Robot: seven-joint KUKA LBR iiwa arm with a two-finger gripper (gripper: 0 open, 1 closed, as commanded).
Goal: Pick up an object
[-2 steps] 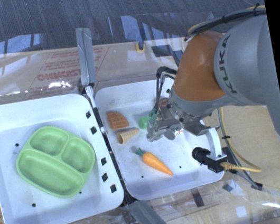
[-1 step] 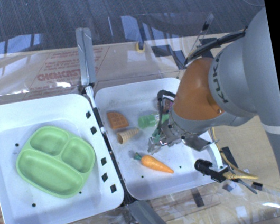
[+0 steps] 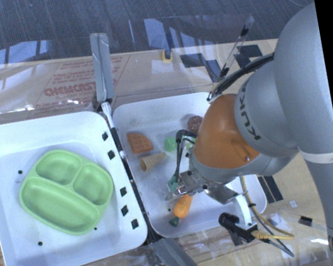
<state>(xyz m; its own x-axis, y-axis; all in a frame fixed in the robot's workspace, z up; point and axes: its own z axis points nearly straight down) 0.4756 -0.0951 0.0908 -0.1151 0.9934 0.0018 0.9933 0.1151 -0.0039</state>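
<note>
Toy carrot in right bin, just below jaws (spread unclear).

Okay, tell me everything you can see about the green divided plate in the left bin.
The green divided plate is a pale lime, smooth and plastic-looking tray with rounded corners. It has three compartments: one long one along its lower left side and two smaller ones on the upper right. It lies flat, right side up, turned at a slant, near the middle of the left bin. Nothing sits in its compartments and nothing touches it but the bin floor. A few small dark spots mark the floor around it.
</note>
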